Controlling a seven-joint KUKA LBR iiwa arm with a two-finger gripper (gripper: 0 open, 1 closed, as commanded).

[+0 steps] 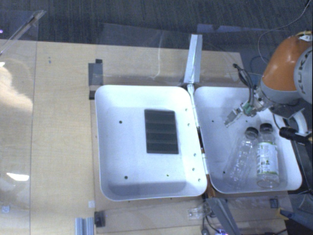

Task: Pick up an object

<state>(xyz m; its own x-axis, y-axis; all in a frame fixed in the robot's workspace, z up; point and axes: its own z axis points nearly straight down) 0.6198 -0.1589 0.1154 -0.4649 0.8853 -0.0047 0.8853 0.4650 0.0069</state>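
The gripper point(239, 113) hovers in the right bin point(215, 131), jaws spread, grasping nothing; approach step. Next it must descend onto a clear bottle point(267, 161).

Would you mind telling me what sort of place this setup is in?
Probably a robotics lab: a wooden bench carries two white bins, a robot arm reaches over clear plastic bottles, and loose cables run across dark carpet.

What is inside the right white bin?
Two clear plastic bottles lie side by side in the right bin, caps toward the arm. The hand hangs above it; the arm hides the bin's far-right corner.
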